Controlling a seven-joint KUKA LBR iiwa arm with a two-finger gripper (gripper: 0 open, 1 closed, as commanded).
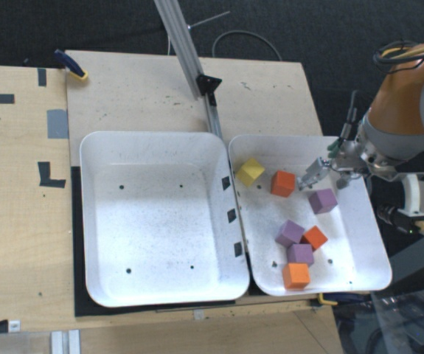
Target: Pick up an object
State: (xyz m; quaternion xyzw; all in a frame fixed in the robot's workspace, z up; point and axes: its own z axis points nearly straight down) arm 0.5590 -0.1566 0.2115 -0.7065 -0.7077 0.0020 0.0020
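Note:
Several small cubes lie in the right bin (359, 271). A yellow cube (251, 171) and a red-orange cube (283, 184) sit near its far left. One purple cube (322, 200) lies by itself at mid-right. Toward the front, a purple cube (290, 232), an orange cube (315, 237), another purple cube (300, 254) and an orange cube (296, 275) are bunched together. My gripper (327, 178) hangs over the bin's far right part, just above the lone purple cube and right of the red-orange cube. It is open, and nothing sits between its fingers.
The left bin (94, 198) stands beside the right one, their rims meeting in the middle. A slanted metal rail (186, 43) runs from the top down to the bins' junction. A blue and yellow clamp (71, 64) lies at the bench's far left.

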